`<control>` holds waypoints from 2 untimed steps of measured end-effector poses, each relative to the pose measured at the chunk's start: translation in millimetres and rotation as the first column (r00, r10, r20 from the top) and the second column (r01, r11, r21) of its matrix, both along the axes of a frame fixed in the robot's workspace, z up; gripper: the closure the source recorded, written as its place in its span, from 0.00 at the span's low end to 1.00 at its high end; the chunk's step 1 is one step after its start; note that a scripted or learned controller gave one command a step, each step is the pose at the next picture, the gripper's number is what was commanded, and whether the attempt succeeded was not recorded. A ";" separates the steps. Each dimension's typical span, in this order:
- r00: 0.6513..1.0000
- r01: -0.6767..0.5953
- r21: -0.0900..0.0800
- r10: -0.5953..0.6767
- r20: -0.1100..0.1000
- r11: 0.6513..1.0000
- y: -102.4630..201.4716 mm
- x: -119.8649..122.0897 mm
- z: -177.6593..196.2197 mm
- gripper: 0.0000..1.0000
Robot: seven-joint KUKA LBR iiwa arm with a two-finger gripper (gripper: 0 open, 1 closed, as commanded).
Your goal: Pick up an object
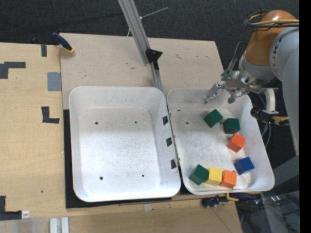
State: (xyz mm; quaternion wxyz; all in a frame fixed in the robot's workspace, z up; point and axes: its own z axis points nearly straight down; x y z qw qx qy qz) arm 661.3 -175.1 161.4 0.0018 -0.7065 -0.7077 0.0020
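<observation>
**Gripper hovering over the right bin, nothing picked yet**

The gripper (221,94) is hanging open above the far end of the right bin (187,98), its two fingers spread and nothing sitting between them. Just below it two dark green cubes are lying, one (213,118) nearest the fingers and the other (231,125) just beside it. Farther down, an orange cube (236,142) and a blue cube (244,165) are resting near the right wall, and a green cube (198,174), a yellow cube (214,175) and another orange cube (228,178) are sitting in a touching row by the near rim. The left bin (77,101) is standing alongside. By my reading, the pick is barely starting: lowering, closing and lifting are all still waiting.
</observation>
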 end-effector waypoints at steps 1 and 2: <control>1.000 0.001 0.000 -0.001 -0.002 1.000 -7.3 4.4 -53.6 0.00; 1.000 -0.001 -0.001 0.001 0.001 1.000 -6.2 3.9 -70.9 0.00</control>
